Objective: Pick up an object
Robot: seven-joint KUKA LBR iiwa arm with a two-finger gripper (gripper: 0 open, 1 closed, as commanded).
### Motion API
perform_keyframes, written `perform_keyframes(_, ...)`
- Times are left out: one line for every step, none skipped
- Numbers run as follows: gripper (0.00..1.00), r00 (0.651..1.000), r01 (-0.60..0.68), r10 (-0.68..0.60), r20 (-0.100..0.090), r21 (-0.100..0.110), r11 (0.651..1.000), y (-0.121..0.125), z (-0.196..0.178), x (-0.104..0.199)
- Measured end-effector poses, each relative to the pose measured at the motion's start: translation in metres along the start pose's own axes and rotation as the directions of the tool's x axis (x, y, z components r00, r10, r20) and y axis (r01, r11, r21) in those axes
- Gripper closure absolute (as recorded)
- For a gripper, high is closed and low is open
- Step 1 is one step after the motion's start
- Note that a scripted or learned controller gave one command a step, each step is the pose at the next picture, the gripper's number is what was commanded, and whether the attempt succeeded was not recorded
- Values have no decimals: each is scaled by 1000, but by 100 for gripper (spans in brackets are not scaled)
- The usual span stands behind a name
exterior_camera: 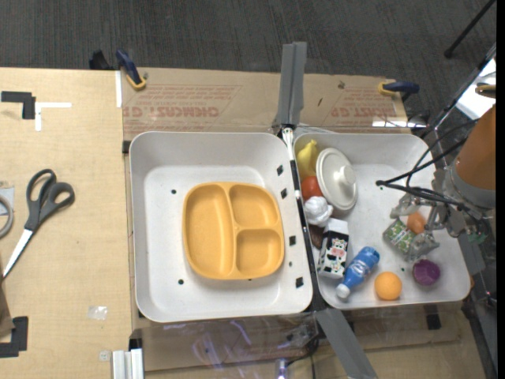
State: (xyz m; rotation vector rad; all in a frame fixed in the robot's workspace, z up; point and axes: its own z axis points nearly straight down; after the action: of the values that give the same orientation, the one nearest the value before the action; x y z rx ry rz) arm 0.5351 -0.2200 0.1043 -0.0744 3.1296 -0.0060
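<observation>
Orange ball, purple ball beside gripper

Dark carpet floor, pale wooden bench, scissors, cardboard sheet

Cardboard sheet behind the bins: red print, upside down in the camera view and only partly legible; left part looks like "OKMCAS, GE...". Right part of the print near the blue clamp: letters too blurred to read. Carton: cow picture, text unreadable.
</observation>
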Motion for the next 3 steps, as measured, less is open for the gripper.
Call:
perform_keyframes(0,1000,5,-5,-6,-2,1000,-2,11,-12)
perform_keyframes(0,998,62,-62,-4,-1,998,-2,10,-25)
perform_keyframes(0,996,-84,84,-9,-3,996,4,12,43)
